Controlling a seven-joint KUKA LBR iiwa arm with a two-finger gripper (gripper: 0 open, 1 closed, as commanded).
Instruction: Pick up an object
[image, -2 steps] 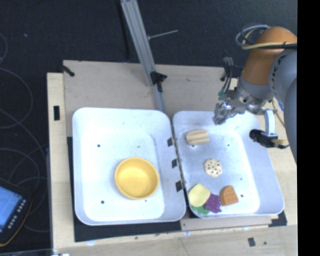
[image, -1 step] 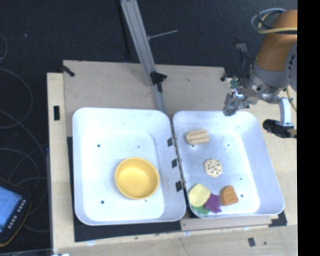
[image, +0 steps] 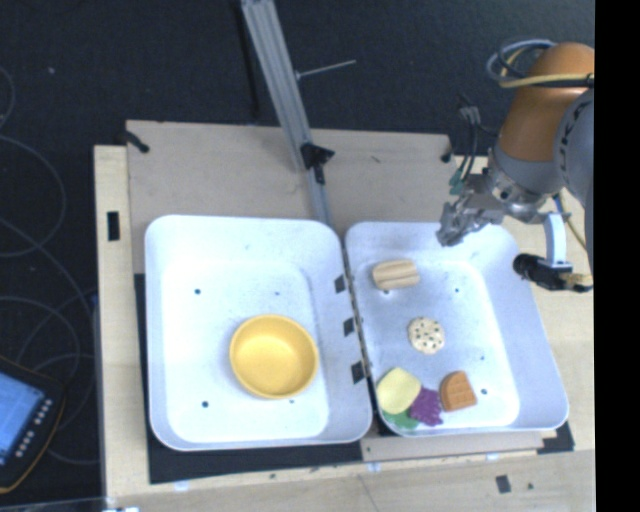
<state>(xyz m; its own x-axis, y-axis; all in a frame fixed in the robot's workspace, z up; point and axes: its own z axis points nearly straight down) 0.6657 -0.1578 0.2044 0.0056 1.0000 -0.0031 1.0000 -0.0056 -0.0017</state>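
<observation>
My gripper (image: 452, 232) hangs over the far edge of the right bin (image: 520, 300), up and to the right of a tan bread roll (image: 394, 274). Nothing shows between its fingers. Below the roll lies a round speckled cookie (image: 427, 335). Near the bin's front sit a yellow-green piece (image: 397, 389), a purple grape bunch (image: 427, 407) and an orange-brown piece (image: 458, 391). A yellow bowl (image: 273, 355) stands in the left bin (image: 190, 270).
A grey metal pole (image: 285, 90) slants down from the top to the gap between the bins. A black cable part (image: 545, 270) sticks out at the right bin's edge. A tablet (image: 20, 415) lies off the bench at lower left.
</observation>
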